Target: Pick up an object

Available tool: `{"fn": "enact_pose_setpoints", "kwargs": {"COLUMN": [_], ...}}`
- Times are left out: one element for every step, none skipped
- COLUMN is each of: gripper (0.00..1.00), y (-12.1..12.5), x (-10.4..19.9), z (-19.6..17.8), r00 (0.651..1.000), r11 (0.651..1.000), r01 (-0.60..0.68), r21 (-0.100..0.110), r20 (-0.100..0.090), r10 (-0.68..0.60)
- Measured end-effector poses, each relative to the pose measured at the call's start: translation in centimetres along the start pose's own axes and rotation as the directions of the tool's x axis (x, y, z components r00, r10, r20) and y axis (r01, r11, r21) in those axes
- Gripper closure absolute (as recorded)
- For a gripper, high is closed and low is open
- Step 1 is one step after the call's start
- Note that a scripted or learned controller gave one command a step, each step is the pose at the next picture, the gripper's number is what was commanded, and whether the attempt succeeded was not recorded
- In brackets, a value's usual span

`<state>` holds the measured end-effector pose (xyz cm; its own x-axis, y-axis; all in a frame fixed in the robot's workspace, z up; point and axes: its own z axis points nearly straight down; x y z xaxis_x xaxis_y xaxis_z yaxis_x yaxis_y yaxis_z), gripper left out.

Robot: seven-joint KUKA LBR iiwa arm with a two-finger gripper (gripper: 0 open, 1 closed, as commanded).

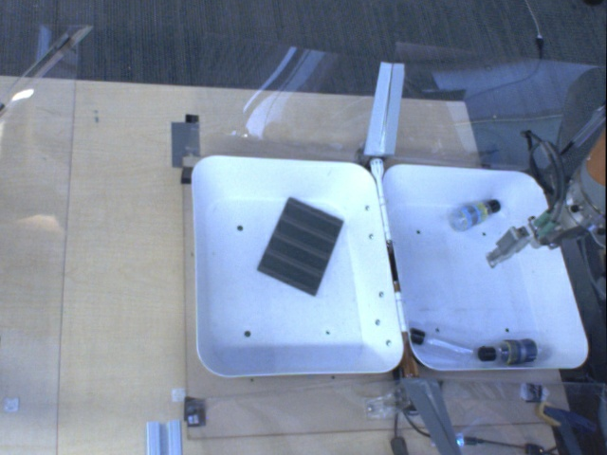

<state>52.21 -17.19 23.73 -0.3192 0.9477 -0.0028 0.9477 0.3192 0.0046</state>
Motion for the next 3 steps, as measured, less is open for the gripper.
{"fn": "enact_pose_setpoints", "kwargs": {"gripper": [0.00,0.00,1.00], "y": [7.6,7.5,7.8], "x": [-5.9,-6.0,-6.0], "z": [2.5,14.3,13.4], "r00": [1.000,0.997,0.997], "r11": [1.000,0.997,0.997], "r01": [0.029,0.071,0.075], "r21": [0.001,-0.001,-0.005], "r20": [-0.001,0.000,0.001], "r10": [-0.029,-0.071,-0.075]}}
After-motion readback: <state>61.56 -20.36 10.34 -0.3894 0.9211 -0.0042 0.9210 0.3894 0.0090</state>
